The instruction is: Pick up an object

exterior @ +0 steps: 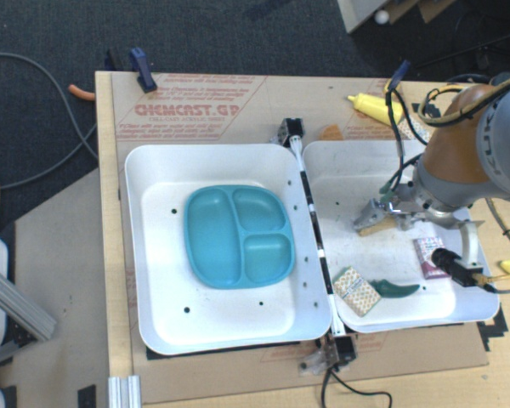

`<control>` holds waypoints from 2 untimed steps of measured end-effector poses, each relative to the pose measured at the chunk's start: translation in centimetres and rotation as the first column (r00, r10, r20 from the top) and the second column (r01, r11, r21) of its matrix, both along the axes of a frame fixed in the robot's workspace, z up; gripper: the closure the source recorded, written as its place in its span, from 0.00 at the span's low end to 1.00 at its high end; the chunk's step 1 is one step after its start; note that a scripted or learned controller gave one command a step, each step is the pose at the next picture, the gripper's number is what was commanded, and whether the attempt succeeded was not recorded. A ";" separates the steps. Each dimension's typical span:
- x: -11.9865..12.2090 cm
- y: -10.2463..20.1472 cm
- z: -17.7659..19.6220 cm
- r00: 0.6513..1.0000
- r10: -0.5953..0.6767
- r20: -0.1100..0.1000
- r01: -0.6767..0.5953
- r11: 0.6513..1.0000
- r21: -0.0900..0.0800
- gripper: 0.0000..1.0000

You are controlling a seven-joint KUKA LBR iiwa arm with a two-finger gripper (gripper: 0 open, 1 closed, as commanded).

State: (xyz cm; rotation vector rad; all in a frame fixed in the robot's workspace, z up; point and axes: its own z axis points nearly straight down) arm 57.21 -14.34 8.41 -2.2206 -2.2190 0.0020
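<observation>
Meanwhile, the gripper (371, 221) is seen low over the floor of the right bin (357, 164), its fingers (363, 224) pointing toward the divider between the two bins; whether they are spread or pressed together cannot be told at this angle, and nothing is seen between them. A miss is judged the main risk: the tips are aimed at bare white floor, so any closing would likely be made on nothing. The candidate objects are all placed toward the right bin's near rim, apart from the fingers: a patterned tan block (357, 291) near the bin's near left corner, a dark green curved piece (397, 289) just beside it, and a small pinkish packet (428, 256) toward the arm side. A second hazard is judged from the wrist cabling (463, 272), which is draped close to the packet and could drag it. A teal divided plate (238, 235) is left in the neighbouring left bin (153, 194).
</observation>
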 end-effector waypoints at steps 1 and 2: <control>0.1 0.0 1.0 1.000 -0.001 0.003 0.001 1.000 0.000 1.00; -1.3 10.7 10.1 1.000 0.003 0.004 -0.003 1.000 0.000 1.00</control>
